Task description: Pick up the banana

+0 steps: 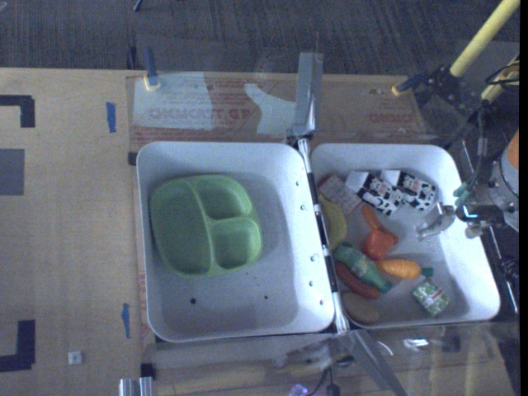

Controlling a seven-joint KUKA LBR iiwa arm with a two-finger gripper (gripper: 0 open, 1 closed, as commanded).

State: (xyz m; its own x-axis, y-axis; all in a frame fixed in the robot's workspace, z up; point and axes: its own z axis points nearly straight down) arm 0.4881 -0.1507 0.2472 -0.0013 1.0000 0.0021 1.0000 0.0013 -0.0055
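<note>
Hand (452, 219) hovers over the right bin's (478, 291) right edge, far from the banana (333, 223); finger state unclear.

A single fixed camera looks down from above at a slant, far enough back to take in both shallow white plastic bins (157, 246) side by side on the tan table (66, 221), with dark carpeted floor (247, 15) along the top and the grey arm (487, 209) at the right.
</note>
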